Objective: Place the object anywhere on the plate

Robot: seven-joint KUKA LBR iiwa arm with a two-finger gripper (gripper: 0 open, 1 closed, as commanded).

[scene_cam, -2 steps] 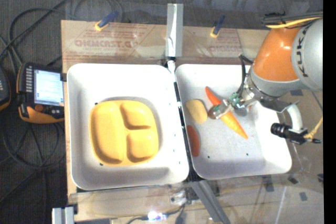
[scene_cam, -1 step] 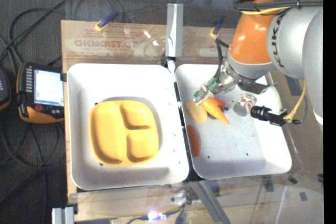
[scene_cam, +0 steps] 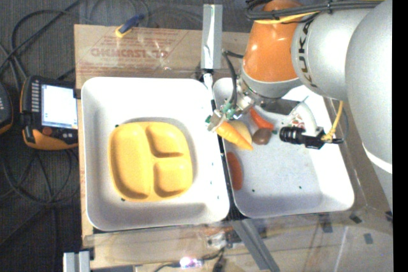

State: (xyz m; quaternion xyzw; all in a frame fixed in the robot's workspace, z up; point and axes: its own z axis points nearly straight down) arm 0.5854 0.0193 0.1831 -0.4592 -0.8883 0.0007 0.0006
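A yellow plate (scene_cam: 152, 158) with three compartments lies in the left bin (scene_cam: 95, 105). My gripper (scene_cam: 225, 114) hangs below the orange wrist band, over the wall between the two bins. It is shut on the green-topped end of an orange toy carrot (scene_cam: 234, 133). The carrot slants down to the right and its tip points into the right bin (scene_cam: 299, 181). It sits a little right of the plate's right rim and is apart from it.
A small brown piece (scene_cam: 261, 135) and a red-orange piece (scene_cam: 258, 116) lie just right of the carrot in the right bin. Another red-orange object (scene_cam: 234, 171) rests by that bin's left wall. A black cable plug (scene_cam: 299, 136) hangs from the arm.
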